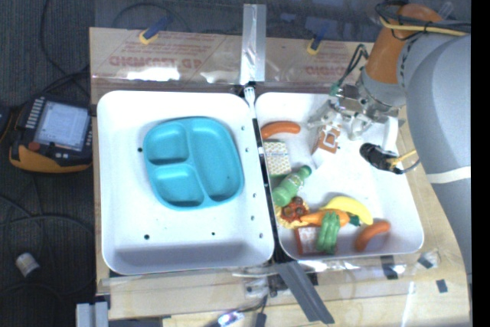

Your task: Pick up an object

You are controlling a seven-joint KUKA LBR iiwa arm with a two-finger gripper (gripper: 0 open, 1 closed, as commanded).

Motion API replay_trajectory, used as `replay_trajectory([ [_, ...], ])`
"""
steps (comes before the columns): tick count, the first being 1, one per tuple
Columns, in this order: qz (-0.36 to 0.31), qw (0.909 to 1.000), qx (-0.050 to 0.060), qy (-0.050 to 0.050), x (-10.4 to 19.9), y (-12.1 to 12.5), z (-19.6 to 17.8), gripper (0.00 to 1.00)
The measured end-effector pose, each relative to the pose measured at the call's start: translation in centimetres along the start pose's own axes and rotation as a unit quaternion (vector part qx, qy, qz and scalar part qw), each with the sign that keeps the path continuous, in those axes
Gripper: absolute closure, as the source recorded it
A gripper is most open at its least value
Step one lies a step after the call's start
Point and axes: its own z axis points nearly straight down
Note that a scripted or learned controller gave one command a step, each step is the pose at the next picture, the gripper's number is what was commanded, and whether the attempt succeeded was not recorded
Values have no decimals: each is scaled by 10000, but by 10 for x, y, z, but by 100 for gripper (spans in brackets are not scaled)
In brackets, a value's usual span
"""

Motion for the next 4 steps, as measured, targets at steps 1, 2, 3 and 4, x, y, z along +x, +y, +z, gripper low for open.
replay_trajectory([
  [1, -1670, 9860, -8, -9, -6, -33, -1, 0],
  [2, -2794, 9602, 32, 7, 3, -59, -78, 0],
  [3, -4093, 9124, 25, 18, 16, -73, -51, 0],
  [4, -3540, 9352, -40, -6, -30, -71, -3, 0],
])
